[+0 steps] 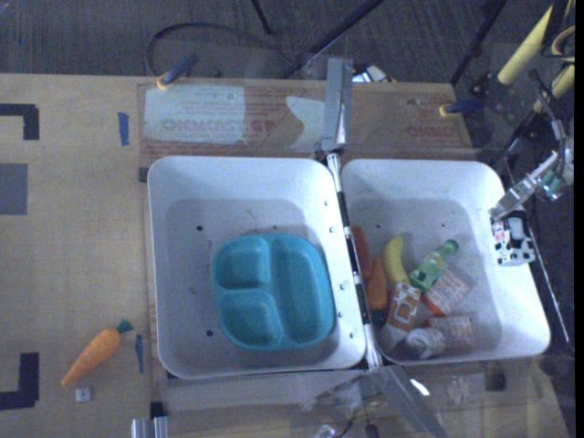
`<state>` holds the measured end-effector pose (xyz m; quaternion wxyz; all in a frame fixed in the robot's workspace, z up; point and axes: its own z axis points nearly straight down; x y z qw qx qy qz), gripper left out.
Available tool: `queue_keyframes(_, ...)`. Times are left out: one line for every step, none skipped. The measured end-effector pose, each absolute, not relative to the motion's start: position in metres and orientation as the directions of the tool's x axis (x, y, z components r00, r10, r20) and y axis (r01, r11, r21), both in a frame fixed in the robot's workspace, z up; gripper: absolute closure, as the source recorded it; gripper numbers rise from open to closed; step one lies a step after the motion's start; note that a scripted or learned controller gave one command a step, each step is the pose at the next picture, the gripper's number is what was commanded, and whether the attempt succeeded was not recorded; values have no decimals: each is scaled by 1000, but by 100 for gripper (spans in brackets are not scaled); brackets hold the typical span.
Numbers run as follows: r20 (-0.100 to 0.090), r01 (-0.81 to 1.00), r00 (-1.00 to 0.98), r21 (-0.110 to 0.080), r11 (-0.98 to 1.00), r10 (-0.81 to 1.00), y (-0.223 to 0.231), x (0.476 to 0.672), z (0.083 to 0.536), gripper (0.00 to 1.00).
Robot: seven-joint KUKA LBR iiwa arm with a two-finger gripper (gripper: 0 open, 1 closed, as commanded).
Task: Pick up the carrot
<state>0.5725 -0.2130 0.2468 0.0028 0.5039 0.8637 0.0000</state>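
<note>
Beside the left bin (pixel 182 199), carrot (pixel 91 355) lies diagonally, green top up-right; gripper (pixel 538 185) state cannot be told.

My feed looks soft and slightly blurry under even overhead light. The left bin's (pixel 173 190) white walls wash out; the floor (pixel 91 16) across the top stays dim, shadows faint.

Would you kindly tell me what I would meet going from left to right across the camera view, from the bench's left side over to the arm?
carrot → blue divided plate → banana → green bottle → gripper
</note>
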Motion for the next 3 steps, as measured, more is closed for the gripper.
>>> queue_keyframes(-5, 847, -532, 3, 532, 847, -210, 604, 217, 100)
queue_keyframes(-1, 866, -501, 2, 501, 866, -137, 575, 222, 100)
queue_keyframes(-5, 865, -503, 5, 503, 865, -136, 577, 233, 100)
